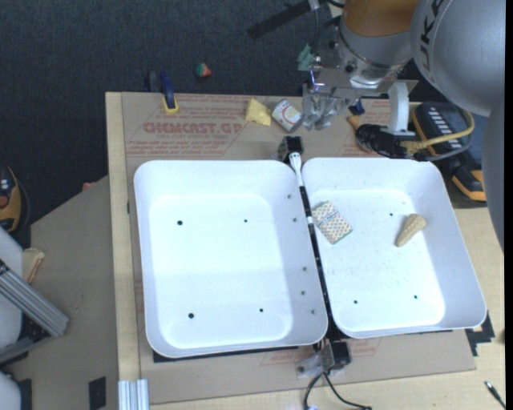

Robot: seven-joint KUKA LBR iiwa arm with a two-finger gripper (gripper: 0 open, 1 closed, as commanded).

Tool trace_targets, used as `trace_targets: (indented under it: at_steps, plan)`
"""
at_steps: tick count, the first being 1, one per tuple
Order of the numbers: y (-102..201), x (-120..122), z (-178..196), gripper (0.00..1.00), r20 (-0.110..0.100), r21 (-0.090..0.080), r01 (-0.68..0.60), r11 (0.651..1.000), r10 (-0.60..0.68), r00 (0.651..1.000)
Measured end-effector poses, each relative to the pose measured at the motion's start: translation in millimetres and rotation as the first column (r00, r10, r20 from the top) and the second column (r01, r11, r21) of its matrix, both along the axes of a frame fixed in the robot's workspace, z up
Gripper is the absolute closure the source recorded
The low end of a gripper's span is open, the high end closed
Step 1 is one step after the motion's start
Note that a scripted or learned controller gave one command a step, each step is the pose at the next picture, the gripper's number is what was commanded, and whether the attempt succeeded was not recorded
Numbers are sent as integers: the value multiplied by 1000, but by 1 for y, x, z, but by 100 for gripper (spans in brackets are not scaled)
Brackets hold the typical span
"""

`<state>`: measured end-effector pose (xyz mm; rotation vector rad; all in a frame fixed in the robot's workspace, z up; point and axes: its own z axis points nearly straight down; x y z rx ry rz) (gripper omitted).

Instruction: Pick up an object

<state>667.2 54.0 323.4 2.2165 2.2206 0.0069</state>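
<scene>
Up near the top of the frame, right of centre, we see the gripper point(322, 108) hanging above the bench, beyond the far rim of the right bin point(449, 200). Its metal fingers point down over the brown board, and we see nothing between them; whether they are apart or together we cannot tell at this angle. Above it sits the orange band point(377, 18) and the grey arm point(465, 48), which fills the upper right corner.

Both loose things in the bins lie in the right bin, well below the gripper in the frame. We find a small patterned packet point(332, 222) close to that bin's left wall, lying flat and turned at a slant, roughly straight down the frame from the gripper. A tan cone-shaped piece point(410, 229) lies toward the right side of the same bin, well apart from the packet and lower right of the gripper.

On the board just left of the gripper we see a yellow scrap point(258, 113) and a small white object point(286, 114), the latter near the fingers but apart from them. The left bin point(152, 240) lies in the centre left of the frame.
</scene>
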Motion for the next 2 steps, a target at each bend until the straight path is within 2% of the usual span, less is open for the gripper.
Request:
trace_targets:
  at_steps: [1, 2]
  plan:
    - [47, -1, -14, 100, -8, 0, -3, 1000, 3, 1000]
    - [-19, 0, 56, 100, 2, -2, 6, 1000, -6, 1000]
